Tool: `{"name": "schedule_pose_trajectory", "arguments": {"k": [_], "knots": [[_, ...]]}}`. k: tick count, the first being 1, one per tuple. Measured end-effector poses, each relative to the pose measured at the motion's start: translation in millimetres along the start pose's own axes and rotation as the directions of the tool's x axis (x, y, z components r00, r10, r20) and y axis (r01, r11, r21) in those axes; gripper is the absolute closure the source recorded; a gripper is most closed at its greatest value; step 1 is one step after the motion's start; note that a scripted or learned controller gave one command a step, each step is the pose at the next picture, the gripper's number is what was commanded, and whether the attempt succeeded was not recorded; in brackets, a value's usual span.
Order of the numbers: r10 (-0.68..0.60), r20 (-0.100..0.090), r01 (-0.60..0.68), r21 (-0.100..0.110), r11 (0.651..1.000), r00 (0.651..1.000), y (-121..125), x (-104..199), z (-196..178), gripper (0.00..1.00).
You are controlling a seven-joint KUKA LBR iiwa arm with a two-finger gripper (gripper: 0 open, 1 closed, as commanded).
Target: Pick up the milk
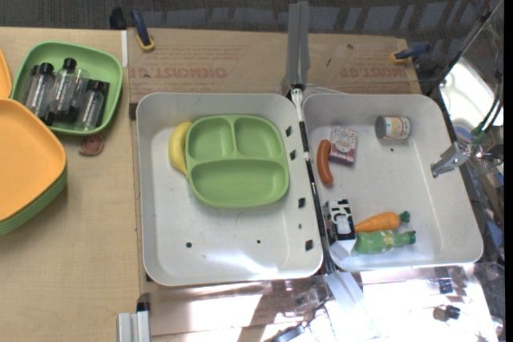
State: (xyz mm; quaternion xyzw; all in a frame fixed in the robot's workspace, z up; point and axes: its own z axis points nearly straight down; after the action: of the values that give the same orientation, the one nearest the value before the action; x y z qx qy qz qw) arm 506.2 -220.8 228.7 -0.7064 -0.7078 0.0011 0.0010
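The milk (343, 146) is a small pink-and-white carton lying in the back left part of the right bin (417, 196). It rests on the bin floor, just right of a red sausage (324, 162). My gripper (450, 159) shows as a grey metal piece at the right bin's right rim, well to the right of the carton and not touching it. Nothing is visible in the gripper.
A tin can (393, 126) lies at the right bin's back. A carrot (377, 222), a green bottle (383, 241) and a black-and-white item (342, 219) sit near its front. The left bin (160, 236) holds a green divided plate (237, 160) over a yellow item (177, 146).
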Motion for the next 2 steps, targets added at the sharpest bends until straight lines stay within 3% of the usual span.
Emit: {"name": "schedule_pose_trajectory", "arguments": {"k": [1,2], "knots": [[-0.008,0.001,0.008,0.0,1.0,1.0,38.2,15.3,35.9,0.0],[0.014,0.0,-0.014,-0.002,1.0,1.0,53.6,34.7,137.4,0.0]]}}
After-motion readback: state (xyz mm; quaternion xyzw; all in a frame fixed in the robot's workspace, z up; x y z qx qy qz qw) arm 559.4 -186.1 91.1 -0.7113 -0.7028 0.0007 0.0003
